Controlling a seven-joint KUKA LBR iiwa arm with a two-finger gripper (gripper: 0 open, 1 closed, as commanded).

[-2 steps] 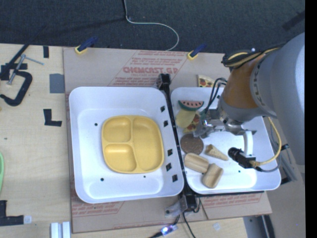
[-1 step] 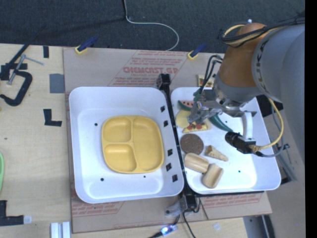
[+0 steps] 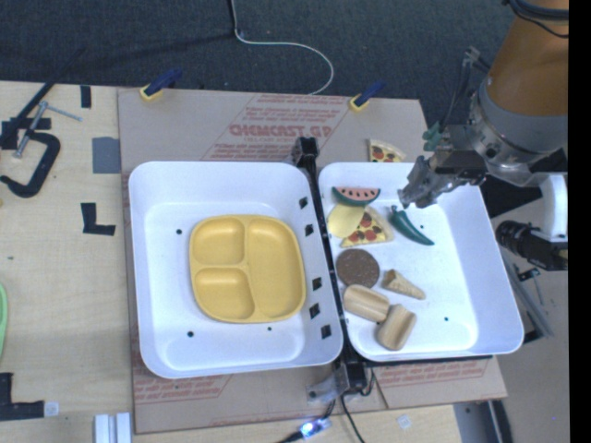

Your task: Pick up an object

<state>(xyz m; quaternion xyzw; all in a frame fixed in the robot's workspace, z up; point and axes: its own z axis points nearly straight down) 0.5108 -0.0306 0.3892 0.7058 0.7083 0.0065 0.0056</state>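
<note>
My gripper (image 3: 412,196) hangs over the upper middle of the right bin (image 3: 480,275), coming in from the right. A green chili pepper (image 3: 412,227) lies just below it, its upper end right at the gripper's tip; whether they touch is unclear. Left of the gripper lies a watermelon slice (image 3: 356,193), with a pizza slice (image 3: 362,226) on a yellow piece under it. Lower in the bin are a brown round cookie (image 3: 357,268), a small cone (image 3: 404,285) and two tan bread-like pieces (image 3: 367,303) (image 3: 395,327).
The left bin (image 3: 157,247) holds a yellow divided plate (image 3: 247,268). Another pizza slice (image 3: 385,151) lies on the cardboard beyond the right bin's far rim. A black divider with clips (image 3: 319,247) separates the bins. Clamps sit on the bench at far left.
</note>
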